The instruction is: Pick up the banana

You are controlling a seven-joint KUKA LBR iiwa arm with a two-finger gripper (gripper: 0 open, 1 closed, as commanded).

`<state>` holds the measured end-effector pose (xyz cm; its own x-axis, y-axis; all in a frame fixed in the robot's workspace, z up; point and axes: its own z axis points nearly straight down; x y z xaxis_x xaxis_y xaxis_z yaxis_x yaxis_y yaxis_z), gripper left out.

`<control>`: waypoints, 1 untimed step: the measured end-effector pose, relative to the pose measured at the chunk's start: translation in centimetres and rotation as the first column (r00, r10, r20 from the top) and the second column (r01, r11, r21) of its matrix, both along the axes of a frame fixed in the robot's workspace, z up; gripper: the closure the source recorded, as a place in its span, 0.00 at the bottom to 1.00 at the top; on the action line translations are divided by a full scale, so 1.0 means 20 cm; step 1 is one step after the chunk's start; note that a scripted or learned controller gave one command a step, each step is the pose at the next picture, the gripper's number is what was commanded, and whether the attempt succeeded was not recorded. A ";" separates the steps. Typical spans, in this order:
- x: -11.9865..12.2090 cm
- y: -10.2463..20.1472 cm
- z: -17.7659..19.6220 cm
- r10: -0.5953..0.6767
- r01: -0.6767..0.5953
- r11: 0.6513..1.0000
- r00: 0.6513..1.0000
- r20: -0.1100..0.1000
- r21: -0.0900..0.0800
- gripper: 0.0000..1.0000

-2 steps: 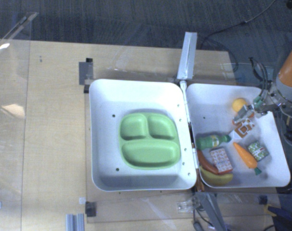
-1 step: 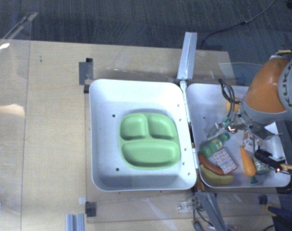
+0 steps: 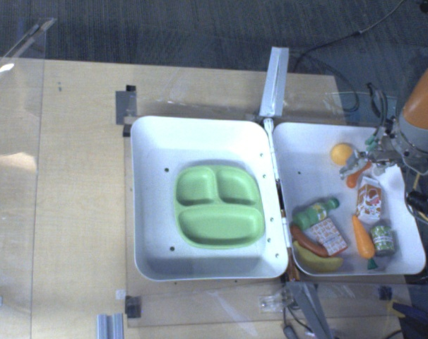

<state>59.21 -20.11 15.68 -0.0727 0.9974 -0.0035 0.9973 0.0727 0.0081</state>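
Camera view gives us the curved yellow banana [image 3: 318,260] at the near edge of the right white bin [image 3: 299,147], touching a red sausage [image 3: 307,241]. Farther back our gripper [image 3: 367,157] hovers beside a yellow ball [image 3: 341,153]; whether its fingers are parted, we cannot tell.

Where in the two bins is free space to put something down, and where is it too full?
Free: the left bin floor around the green tray, and the right bin's upper left, beside the lemon. Crowded: its lower half, where banana, bottle, carrot and packet lie close together.
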 end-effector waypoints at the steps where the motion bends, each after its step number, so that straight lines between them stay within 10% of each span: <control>1: -0.09 0.45 -0.33 -0.023 0.023 1.000 1.000 0.007 0.003 0.00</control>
<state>57.37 -11.20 9.03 -0.0495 0.9988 -0.0013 0.9987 0.0495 0.0157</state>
